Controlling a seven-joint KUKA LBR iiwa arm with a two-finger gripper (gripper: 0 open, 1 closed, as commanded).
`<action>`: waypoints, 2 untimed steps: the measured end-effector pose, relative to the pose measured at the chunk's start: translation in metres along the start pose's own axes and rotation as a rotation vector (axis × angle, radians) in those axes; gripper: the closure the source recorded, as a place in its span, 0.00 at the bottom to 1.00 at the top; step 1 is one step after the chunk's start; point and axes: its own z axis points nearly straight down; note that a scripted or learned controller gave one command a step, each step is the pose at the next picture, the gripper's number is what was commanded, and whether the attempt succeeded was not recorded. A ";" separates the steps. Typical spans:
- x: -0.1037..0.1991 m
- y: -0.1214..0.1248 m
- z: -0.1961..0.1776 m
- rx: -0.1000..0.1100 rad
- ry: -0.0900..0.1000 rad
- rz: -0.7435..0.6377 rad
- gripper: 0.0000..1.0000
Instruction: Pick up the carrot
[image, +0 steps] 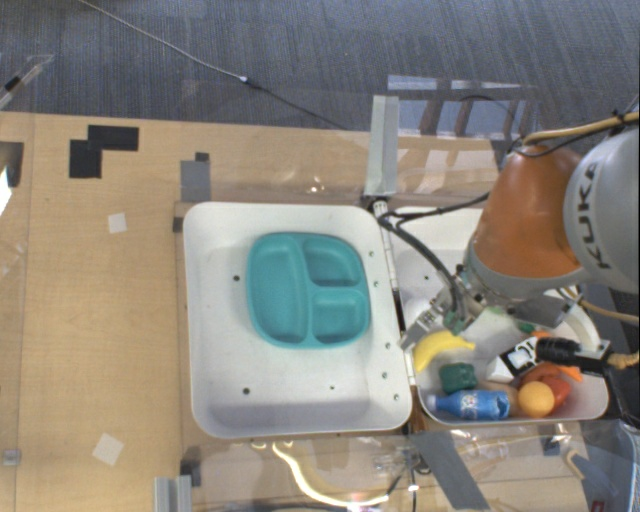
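Wooden bench (90, 330) under white bins (210, 400)

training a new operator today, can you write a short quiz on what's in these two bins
1. True or false: the teal divided tray lies in the left bin.
2. Which item lies nearest the wall between the bins? A) orange ball B) banana C) blue bottle
3. Fill in: the dark green block sits just above the ____ bottle.

Key
1. True.
2. B. The banana lies by the right bin's left edge, under the arm.
3. Blue. The bottle lies on its side along the near rim.
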 end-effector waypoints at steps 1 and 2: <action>0.000 0.000 0.000 0.000 0.000 -0.001 0.00; -0.001 0.003 -0.012 -0.007 -0.005 -0.006 1.00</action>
